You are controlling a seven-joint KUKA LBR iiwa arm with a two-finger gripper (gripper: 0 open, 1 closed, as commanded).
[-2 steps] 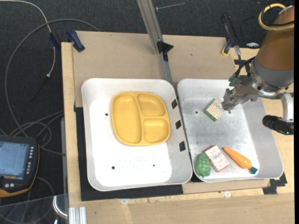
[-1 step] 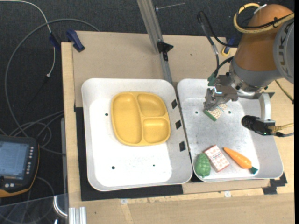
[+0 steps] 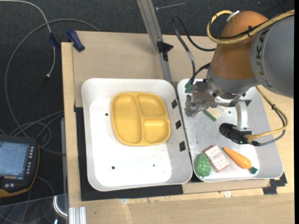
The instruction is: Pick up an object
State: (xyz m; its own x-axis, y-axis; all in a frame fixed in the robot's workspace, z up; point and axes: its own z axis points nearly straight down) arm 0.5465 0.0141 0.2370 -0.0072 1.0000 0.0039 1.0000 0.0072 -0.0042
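My gripper hangs low over the far left part of the right bin, close to its left wall. A small green-and-white patterned piece lies just to the right of the gripper, partly under the wrist. Along the bin's near edge sit a green knobbly toy, a small red-and-white box and an orange carrot with a green tip. I see nothing held in the gripper.
The left bin holds a yellow divided plate in its far half. A metal pole rises behind the bins. The arm's bulk covers the right bin's far side.
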